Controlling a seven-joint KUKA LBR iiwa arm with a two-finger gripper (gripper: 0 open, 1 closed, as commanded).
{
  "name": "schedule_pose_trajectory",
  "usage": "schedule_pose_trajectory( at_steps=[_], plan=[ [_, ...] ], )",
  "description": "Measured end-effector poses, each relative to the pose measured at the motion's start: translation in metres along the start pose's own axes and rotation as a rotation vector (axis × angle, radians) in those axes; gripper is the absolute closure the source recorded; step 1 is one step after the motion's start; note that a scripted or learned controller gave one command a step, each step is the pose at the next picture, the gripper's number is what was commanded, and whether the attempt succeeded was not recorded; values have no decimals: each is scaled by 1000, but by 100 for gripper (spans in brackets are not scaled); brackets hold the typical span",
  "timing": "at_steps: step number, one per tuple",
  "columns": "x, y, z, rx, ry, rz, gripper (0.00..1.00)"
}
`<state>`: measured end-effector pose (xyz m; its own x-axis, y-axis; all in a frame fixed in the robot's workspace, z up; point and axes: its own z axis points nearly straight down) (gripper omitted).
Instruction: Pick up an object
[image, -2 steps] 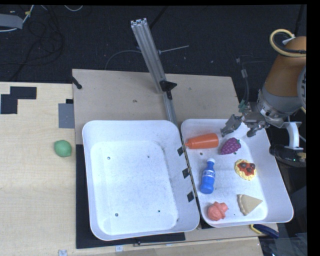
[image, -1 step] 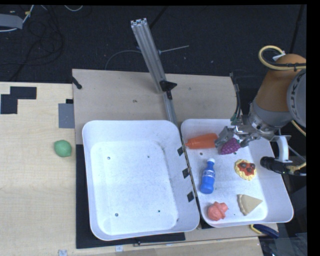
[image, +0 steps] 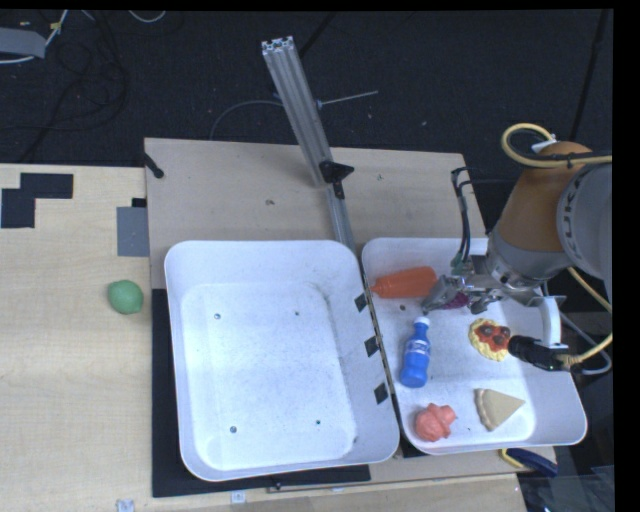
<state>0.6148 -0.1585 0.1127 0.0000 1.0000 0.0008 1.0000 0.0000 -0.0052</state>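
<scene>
- Nearest the camera, at the front of the right bin (image: 560, 425), lie two small items: a lumpy coral-pink toy (image: 434, 421) with a knobbly surface, and just to its right a tan wedge (image: 496, 407) shaped like a slice, flat with a pale crust edge.
- Blue bottle (image: 416, 352): smooth plastic, cylindrical body with a white label band and a narrow cap, lying in the middle of the right bin with the cap toward the back.
- Round toy (image: 489, 338): a small disc, yellow rim with red and dark patches, resting right of the bottle.
- Orange object (image: 404, 283): elongated and smooth, rounded ends, lying across the back of the right bin close to the divider side.
- Both bins are shallow white trays with rounded corners and a finely speckled floor; the left bin (image: 190, 300) sits touching the right one, joined by dark clips along the shared edge.
- Green ball (image: 126, 297): matte, round, on the pale wood bench (image: 60, 350) well left of the bins.
- Slotted aluminium bar (image: 305, 115) rises at a slant behind the bins.
- Arm: grey body with an orange band (image: 530, 215), entering from the right and bent down over the back of the right bin.
- Gripper (image: 452, 293): low in the right bin, just right of the orange object and above the bottle's cap; whether its fingers are parted or closed cannot be told, and no item is seen between them.
</scene>
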Motion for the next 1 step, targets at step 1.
schedule_pose_trajectory(
  at_steps=[1],
  plan=[
    [-1,1,-13,-5,-1,2,100]
  ],
)
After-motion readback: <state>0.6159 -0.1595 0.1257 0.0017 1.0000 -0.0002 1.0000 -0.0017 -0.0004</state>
